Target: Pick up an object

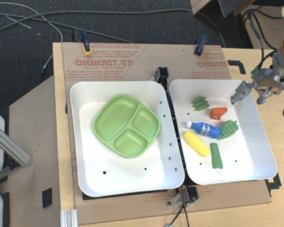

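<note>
Gripper [250,93], fingers spread and empty, hovers at the right bin's [260,126] two o'clock rim, while toys cluster mid-bin, packed closely enough that a grab could snag two.

two white bins [85,174], one green divided plate [127,125], six toy foods [197,143]

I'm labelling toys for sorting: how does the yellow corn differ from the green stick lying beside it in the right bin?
The yellow corn is thicker and rounded; the green stick is slimmer and straight-sided. The corn lies diagonally, while the stick runs nearly up and down the view. Both lie flat on the right bin floor, close together.
</note>
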`<state>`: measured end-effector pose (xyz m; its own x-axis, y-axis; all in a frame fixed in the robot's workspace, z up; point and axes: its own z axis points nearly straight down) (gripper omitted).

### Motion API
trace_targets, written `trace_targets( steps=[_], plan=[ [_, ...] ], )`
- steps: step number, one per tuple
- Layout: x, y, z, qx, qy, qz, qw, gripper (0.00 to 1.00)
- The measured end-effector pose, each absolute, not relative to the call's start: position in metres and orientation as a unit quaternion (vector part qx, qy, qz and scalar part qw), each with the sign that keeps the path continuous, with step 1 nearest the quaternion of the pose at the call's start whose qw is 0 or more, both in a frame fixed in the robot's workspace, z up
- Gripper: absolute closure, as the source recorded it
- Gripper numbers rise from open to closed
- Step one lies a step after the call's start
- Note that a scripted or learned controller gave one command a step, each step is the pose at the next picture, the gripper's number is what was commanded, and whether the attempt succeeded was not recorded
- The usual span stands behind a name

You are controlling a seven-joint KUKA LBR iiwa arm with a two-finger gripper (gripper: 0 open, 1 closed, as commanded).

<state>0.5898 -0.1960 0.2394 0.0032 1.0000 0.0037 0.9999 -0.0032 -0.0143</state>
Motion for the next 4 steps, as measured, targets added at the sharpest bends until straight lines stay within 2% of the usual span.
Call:
trace_targets(
  steps=[1,4],
  plan=[
    [0.592,-0.195,0.247,-0.707,-0.707,0.0,0.0,0.0],
    [0.597,-0.203,0.083,-0.707,-0.707,0.0009,0.002,0.0]
  ],
)
